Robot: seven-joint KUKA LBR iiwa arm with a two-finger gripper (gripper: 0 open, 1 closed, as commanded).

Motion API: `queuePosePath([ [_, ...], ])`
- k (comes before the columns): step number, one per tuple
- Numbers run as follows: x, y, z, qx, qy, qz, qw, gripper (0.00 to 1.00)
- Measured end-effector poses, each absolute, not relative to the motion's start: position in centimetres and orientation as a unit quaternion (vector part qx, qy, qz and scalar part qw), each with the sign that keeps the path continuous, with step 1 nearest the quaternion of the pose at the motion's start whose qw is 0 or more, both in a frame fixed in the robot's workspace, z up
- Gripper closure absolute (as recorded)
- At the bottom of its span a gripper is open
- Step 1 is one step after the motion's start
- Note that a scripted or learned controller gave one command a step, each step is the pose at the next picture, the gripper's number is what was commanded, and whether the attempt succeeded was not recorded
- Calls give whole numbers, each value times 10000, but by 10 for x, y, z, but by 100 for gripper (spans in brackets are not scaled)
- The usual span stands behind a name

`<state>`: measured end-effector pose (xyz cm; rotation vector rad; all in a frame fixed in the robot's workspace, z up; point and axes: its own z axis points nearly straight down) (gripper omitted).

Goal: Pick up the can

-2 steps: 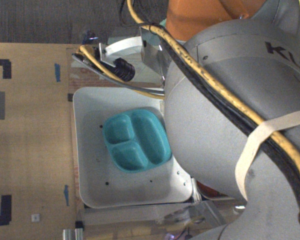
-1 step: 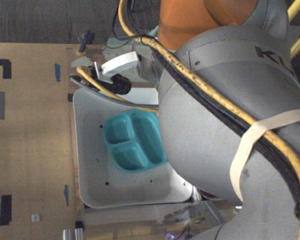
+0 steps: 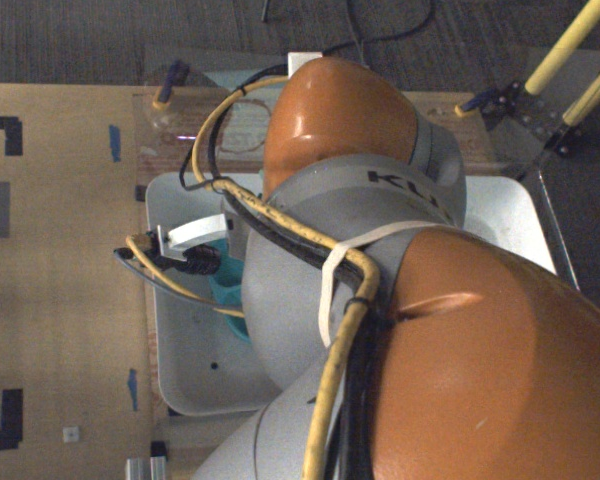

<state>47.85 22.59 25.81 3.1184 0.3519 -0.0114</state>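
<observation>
My arm (image 3: 380,268), grey with orange shells, reaches in close under the camera and covers most of both bins. Its wrist end, with a white bracket (image 3: 195,232) and a black piece (image 3: 202,260) wrapped in yellow and black cables, hangs over the left side of the left bin (image 3: 180,368). The gripper lies beneath this, hidden by the arm's own body. A teal object (image 3: 225,280) pokes out from under the arm just right of the wrist end; what it is cannot be told. Anything else in the bins is covered by the arm.
The bare white floor of the left bin shows at the lower left, with a small dark speck (image 3: 214,366). A corner of the right bin (image 3: 525,223) shows at the right. The wooden bench (image 3: 60,268) lies to the left, and yellow-handled clamps (image 3: 565,43) stand at the upper right.
</observation>
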Motion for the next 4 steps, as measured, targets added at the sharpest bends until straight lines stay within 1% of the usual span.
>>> queuePosePath([
  [1, 482, 210, 123, 9890, 1479, -48, 3, 100],
  [2, 479, 226, 230, 9896, 1441, -14, 18, 100],
  [3, 496, 203, 207, 9920, 1265, -39, 9, 100],
  [4, 496, 203, 207, 9919, 1268, -39, 9, 0],
])
